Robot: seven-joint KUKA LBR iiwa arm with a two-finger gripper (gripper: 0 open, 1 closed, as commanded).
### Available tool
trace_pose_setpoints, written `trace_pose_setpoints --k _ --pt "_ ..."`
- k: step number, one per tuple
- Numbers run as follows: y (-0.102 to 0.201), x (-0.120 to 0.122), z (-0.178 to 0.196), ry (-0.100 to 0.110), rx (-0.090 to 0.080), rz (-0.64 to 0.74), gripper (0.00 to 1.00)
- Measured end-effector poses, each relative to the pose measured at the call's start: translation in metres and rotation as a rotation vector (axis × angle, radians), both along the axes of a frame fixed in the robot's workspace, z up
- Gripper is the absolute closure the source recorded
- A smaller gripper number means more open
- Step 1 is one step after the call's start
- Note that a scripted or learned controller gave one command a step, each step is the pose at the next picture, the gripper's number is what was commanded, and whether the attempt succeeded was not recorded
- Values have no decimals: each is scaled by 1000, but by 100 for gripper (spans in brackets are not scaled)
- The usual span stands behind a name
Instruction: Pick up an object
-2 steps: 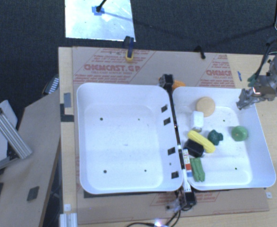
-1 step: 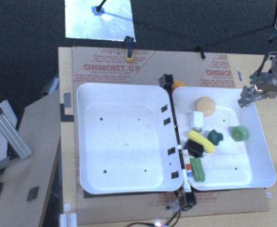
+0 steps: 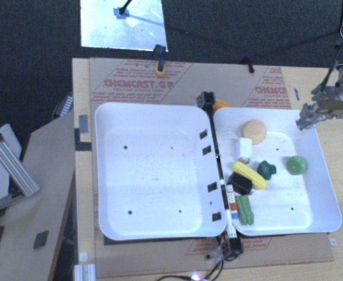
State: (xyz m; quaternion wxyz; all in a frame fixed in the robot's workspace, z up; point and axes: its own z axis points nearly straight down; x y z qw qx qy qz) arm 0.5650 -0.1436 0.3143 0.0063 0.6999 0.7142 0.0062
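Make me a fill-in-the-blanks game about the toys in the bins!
1. All the toys lie in the ____ bin.
2. The yellow corn touches a ____ block.
3. The round tan disc lies above a small ____ block.
4. The pincer hovers by the bin's upper ____ corner.

Answers: right; black; white; right

Pincer [image 3: 307,120] above right bin's [image 3: 323,174] upper right rim, yellow banana [image 3: 250,175], green ball [image 3: 297,165], tan disc [image 3: 254,131] inside

The left bin [image 3: 154,168] offers broad bare floor for passing, while the right bin [image 3: 321,209] is crowded along its left side by a yellow piece [image 3: 249,175], black block [image 3: 240,184], green piece [image 3: 245,209] and white block [image 3: 245,148], leaving its lower right corner open.
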Motion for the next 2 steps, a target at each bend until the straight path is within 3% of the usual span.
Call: trace_pose_setpoints --k 1,2 --pt "1 1 11 -3 0 5 100" --pt "58 -20 128 2 -1 -10 100"
